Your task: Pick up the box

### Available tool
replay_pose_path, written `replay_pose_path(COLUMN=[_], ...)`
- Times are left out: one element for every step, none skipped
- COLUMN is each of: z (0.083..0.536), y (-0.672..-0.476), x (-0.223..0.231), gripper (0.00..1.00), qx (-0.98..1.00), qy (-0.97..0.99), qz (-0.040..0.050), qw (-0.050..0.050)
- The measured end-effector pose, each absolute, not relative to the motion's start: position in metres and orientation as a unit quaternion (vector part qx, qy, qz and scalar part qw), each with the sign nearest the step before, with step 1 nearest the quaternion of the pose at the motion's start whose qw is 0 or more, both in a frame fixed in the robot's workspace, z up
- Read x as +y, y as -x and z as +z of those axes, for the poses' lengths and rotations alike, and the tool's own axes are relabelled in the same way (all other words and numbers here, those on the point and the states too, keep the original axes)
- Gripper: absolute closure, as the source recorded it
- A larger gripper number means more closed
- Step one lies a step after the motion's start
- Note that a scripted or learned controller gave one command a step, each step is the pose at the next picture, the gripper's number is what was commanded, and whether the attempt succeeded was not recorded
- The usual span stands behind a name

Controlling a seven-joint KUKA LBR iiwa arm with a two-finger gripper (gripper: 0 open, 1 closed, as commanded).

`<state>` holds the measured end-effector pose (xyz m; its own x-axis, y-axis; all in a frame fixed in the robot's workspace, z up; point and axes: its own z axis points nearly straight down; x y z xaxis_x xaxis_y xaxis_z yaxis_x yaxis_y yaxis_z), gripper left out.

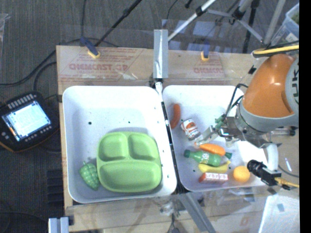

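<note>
The box (214,177) is a small red and white carton lying flat near the front edge of the right bin (194,93). It rests between a yellow banana (215,168) and the bin's front wall. My gripper (219,130) hangs over the right side of that bin, under the orange wrist band, just above an orange carrot (212,148). It is well behind the box and apart from it.
The right bin also holds a red sausage (175,115), a small can (190,128), a green bottle (206,157) and an orange (241,174). The left bin (87,106) holds a green divided plate (129,162) and a green bumpy fruit (89,174).
</note>
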<state>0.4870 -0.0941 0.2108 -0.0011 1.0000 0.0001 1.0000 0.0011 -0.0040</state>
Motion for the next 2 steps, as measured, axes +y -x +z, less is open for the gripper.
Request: replay_pose_path(z=[0.117, 0.089], y=[-0.541, -0.605], x=[-0.099, -0.098], gripper=[0.0, 0.0], qx=[-0.729, -0.691], qy=[0.684, 0.723], qz=[0.0013, -0.0028], qw=[0.002, -0.004])
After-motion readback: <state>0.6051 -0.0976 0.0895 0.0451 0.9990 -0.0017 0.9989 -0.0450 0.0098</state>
